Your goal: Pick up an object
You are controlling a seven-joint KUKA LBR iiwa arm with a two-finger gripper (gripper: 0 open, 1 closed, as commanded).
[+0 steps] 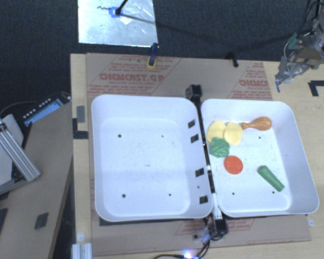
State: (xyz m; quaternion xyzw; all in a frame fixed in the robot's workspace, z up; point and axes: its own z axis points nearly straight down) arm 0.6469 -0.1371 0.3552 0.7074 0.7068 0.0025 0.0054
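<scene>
"CHEMCAST GP" on cardboard sheet [130, 75]

arm: upper right, raised | claw [281, 78]: pointing down-left

The bench [81, 198] bears two white bins [146, 155].

Dark carpet floor [32, 36]; shiny metal sheet [117, 15]; tan bench [38, 161].
</scene>
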